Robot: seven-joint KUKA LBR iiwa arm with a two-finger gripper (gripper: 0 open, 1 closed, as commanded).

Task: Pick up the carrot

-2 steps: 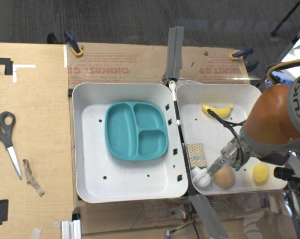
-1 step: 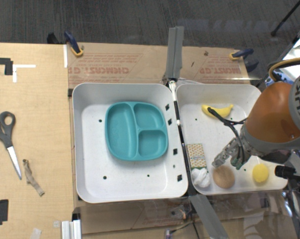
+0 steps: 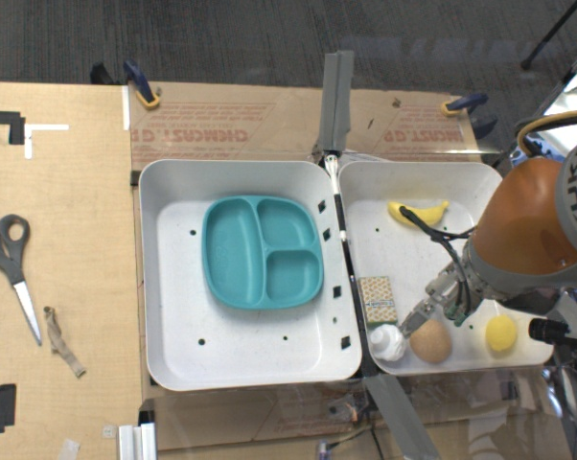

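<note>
Carrot: none identifiable in right bin (image 3: 365, 175) | claw (image 3: 430, 316): low just above tan egg-shaped item (image 3: 430, 343), opening can't be told | advice: confirm the target first, then descend centred.

A robotics lab or test workshop, not a home. Seen from above: a bench (image 3: 58, 209) covered with plain cardboard sheets (image 3: 231, 127), held down by blue clamps (image 3: 143, 82) at the back edge. Two shallow white bins (image 3: 154, 286) side by side, fixed in a metal frame. Black tape marks (image 3: 6, 127) on the cardboard, like calibration corners. Scissors (image 3: 11, 257) left lying on the bench. Grey industrial arm with orange band (image 3: 533, 218) reaching in from the right, cables along it. Dark carpet floor (image 3: 221, 17) behind.
</note>
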